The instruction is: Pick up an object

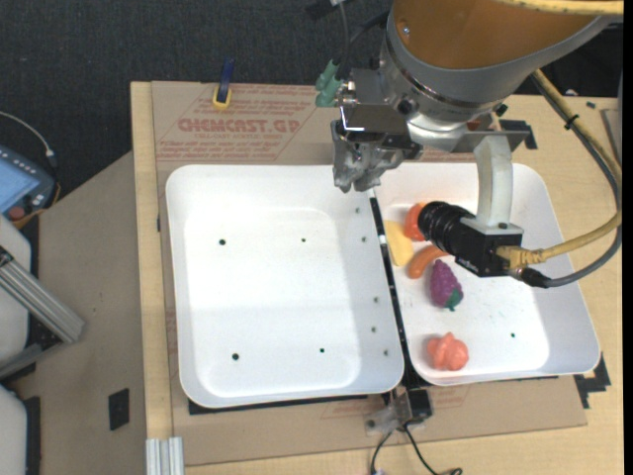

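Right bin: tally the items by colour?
Right bin, partly hidden by the arm:
Yellow: 1, yellow piece
Orange: 2, orange piece, orange item
Purple: 1, purple grapes
Salmon pink: 1, pink toy
Total: 5

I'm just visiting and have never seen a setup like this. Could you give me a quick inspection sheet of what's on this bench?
Surface: two white bins, left bin and right bin, on a cardboard sheet.
Job's things: in the right bin, purple grapes, orange-pink fruit, yellow piece, orange piece.
Clutter: small blue-and-yellow clip on the cardboard.
Grippers: gripper above the bins' far divider; grip state unclear.
Cables: yellow cable, black cable.
Surroundings: dark floor.
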Motion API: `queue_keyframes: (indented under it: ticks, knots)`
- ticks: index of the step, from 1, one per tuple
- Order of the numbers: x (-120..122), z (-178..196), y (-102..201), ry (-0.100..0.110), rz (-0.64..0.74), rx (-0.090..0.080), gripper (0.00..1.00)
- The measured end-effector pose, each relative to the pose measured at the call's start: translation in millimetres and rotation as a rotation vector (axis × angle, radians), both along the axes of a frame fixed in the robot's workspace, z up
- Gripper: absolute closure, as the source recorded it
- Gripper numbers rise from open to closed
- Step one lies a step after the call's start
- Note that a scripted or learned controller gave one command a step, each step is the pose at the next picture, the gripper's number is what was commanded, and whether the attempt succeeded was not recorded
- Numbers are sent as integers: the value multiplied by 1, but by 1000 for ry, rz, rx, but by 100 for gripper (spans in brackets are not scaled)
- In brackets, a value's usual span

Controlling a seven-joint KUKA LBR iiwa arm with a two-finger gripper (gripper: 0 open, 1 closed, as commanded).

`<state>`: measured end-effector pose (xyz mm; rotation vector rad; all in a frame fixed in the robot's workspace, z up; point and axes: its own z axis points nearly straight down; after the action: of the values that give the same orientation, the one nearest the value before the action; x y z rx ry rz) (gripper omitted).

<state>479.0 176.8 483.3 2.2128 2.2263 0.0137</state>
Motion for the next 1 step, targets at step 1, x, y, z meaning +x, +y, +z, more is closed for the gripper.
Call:
queue_keyframes:
  ticks: [1]
  knots:
    - [1,7,-2,4,-3,-3,100]
